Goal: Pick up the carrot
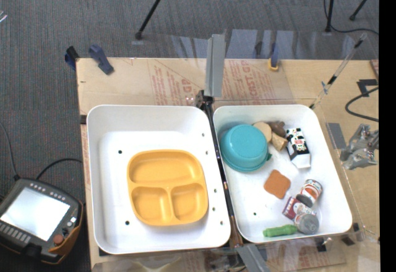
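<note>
The right bin (328, 141) holds several small items. An orange-brown, flattish piece (277, 183) lies near the bin's middle; it is the only orange item, and I cannot tell whether it is the carrot. A long green piece (279, 230) lies along the front wall. A teal bowl (245, 146) sits upside down at the bin's back left, with a beige piece (265, 130) and a brown piece (278, 129) just behind it.
A black-and-white milk carton (297, 147) lies to the right of the bowl. Two small cans (309, 191) (305, 221) sit by the front right corner. The left bin (105, 141) holds a yellow divided plate (167, 187). A tablet (37, 218) rests on the floor at left.
</note>
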`<state>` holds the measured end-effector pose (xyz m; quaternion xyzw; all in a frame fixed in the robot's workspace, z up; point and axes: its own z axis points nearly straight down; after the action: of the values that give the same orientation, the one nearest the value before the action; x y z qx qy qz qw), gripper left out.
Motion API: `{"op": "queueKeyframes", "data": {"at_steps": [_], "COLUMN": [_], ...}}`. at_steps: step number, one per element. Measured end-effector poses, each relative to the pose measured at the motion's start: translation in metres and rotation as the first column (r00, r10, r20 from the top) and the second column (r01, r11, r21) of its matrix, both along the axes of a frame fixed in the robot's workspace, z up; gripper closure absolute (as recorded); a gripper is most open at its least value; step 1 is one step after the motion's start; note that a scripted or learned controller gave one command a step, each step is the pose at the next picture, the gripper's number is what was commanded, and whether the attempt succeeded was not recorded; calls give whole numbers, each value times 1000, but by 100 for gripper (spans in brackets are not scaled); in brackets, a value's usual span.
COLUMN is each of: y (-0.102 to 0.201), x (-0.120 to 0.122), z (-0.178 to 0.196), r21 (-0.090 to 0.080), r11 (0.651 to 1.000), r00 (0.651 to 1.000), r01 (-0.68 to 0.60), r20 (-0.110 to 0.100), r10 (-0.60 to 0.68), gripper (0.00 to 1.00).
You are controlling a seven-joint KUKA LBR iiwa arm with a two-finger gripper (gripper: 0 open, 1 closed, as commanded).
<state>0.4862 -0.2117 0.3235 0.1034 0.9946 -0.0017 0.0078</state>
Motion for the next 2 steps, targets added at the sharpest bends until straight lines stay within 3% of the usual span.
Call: {"op": "queueKeyframes", "data": {"at_steps": [1, 2], "y": [97, -5], "x": [-11, -10], "z": [-100, -44], "r21": [8, 2], "r11": [987, 994], "r00": [987, 994], "r01": [159, 107], "r20": [-25, -10], "r10": [-159, -107], "gripper": [100, 100]}}
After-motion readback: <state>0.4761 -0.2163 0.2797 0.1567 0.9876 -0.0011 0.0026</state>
